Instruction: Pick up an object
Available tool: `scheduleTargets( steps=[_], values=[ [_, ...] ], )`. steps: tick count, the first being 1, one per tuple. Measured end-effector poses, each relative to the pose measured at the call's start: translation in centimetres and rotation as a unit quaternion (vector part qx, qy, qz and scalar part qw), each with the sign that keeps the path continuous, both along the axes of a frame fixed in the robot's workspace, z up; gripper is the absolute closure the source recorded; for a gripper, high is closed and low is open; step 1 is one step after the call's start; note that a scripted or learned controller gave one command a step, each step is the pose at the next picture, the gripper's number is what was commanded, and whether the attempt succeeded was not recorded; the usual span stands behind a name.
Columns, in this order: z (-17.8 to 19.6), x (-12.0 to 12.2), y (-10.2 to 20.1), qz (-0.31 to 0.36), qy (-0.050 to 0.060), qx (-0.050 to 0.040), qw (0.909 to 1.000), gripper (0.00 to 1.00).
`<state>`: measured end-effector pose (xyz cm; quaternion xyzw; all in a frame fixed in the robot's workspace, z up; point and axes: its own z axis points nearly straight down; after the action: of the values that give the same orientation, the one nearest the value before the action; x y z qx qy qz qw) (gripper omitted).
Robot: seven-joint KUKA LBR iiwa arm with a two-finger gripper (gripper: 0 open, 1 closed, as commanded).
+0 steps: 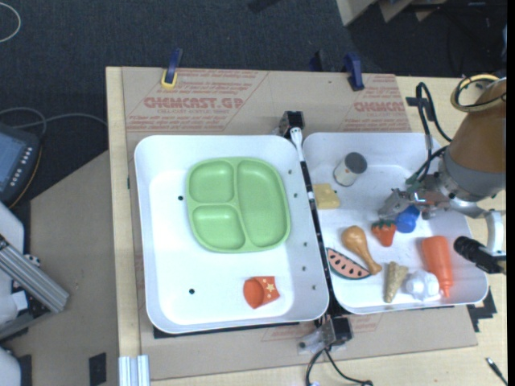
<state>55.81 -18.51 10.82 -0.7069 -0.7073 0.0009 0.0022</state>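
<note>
My gripper (405,206) hangs low over the middle of the right bin (378,153), reaching in from the right. Directly beneath it is a small blue object (408,220), partly covered by the gripper. A small red and orange piece (384,233) lies just left of the blue object. An orange drumstick (360,247) sits further left, and a tall orange bottle-shaped toy (437,262) lies to the lower right of the gripper.
The right bin also holds a grey cylinder (350,167), a yellow block (325,197), a watermelon slice (348,265), a cone (394,280) and a white lump (420,284). In the left bin (161,240) are a green divided plate (238,203) and a red box (261,291).
</note>
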Motion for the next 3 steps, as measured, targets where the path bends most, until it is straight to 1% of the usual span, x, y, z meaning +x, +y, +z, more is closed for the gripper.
scheduleTargets(
  steps=[1, 2, 3],
  values=[
    [-2.5, 0.0, 0.1, 0.0, 0.0, -0.0001, 1.0, 0.0],
    [-1.3, 0.0, 0.1, 0.0, -0.002, -0.0007, 1.0, 1.0],
    [4.0, 1.2, -0.4, 0.0, -0.006, -0.0025, 1.0, 1.0]
  ],
)
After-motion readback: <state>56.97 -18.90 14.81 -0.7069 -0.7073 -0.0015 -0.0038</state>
